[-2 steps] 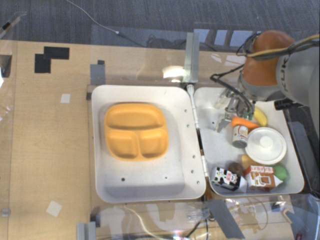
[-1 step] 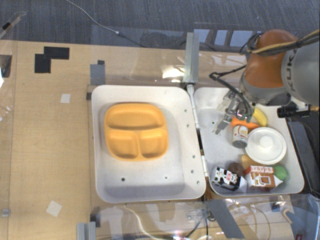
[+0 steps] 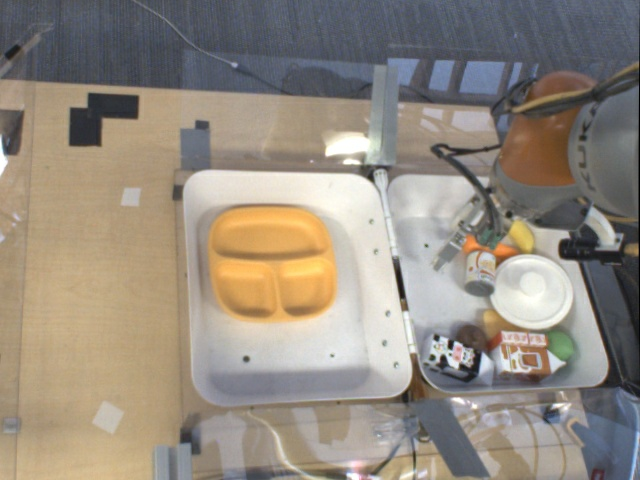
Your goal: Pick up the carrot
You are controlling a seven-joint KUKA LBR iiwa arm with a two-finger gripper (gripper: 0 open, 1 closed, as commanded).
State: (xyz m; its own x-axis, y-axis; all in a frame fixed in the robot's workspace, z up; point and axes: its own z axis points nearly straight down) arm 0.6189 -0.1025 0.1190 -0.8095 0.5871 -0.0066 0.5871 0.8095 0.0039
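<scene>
With the small orange, green-topped carrot (image 3: 491, 236) judged to lie just above-left of the round white bowl (image 3: 533, 290), partly hidden beneath the tool (image 3: 462, 240), whose spread cannot be told, the descent should be centred across the carrot, clear of the bowl.

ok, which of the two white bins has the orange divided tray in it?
The left bin: it holds the orange tray. The right bin holds the clutter and gripper.

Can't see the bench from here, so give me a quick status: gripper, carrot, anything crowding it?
Gripper low in right bin. Carrot can't be picked out. White bowl, small bottle, cartons crowd the bin.
</scene>
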